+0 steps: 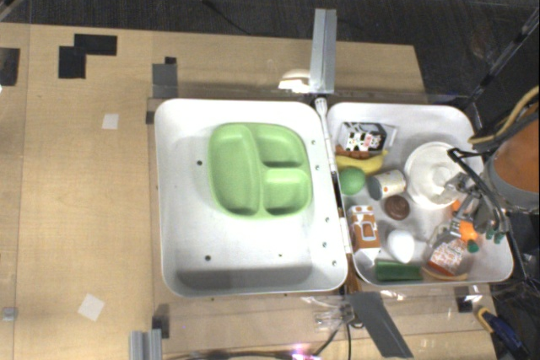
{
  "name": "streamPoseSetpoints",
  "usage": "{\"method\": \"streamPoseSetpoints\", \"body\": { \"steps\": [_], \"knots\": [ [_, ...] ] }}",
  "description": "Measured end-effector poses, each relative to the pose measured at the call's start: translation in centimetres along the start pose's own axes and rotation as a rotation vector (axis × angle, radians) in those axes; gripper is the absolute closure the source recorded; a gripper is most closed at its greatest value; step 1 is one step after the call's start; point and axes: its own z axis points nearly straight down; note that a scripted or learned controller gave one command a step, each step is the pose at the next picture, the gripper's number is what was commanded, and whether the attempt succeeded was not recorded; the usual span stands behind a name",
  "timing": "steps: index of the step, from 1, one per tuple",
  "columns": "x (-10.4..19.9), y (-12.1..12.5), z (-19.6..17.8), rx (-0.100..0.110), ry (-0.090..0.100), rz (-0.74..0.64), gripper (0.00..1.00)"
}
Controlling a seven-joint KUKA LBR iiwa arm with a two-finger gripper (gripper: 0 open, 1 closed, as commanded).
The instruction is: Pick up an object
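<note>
Two white bins sit side by side on the light brown worktop (76,206). The left bin (181,265) has a big green tray (257,169) in it, with three dips in the tray, and the tray lies a bit nearer the back of the bin. The right bin (498,270) is full of small things packed close. At the back there is a little black and white packet (364,137) and a yellow banana (359,158) just under it. A green ball (352,181) sits by the wall between the bins, with a small pale cup (388,182) lying on its side next to it. A white bowl (430,173) is near the middle, and a brown round thing (396,206) is just in front of the cup. An orange and white box (364,226) lies near the left wall, a white egg shape (401,245) is beside it, and a dark green block (398,271) rests at the front edge. A clear bottle with orange stuff inside (447,255) lies near the front right. The arm (516,169) comes in from the right, and the jaws (467,215) hang low over the right bin, between the white bowl and the bottle. Wires and small parts crowd around them, so I cannot tell how wide they are open or if they have hold of anything.
</note>
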Motion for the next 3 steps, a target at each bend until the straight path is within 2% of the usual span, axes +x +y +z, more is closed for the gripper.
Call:
{"method": "streamPoseSetpoints", "body": {
  "steps": [3],
  "knots": [
    [0.0, -0.22, 0.04, 0.002, 0.0, -0.076, 0.0]
  ]
}}
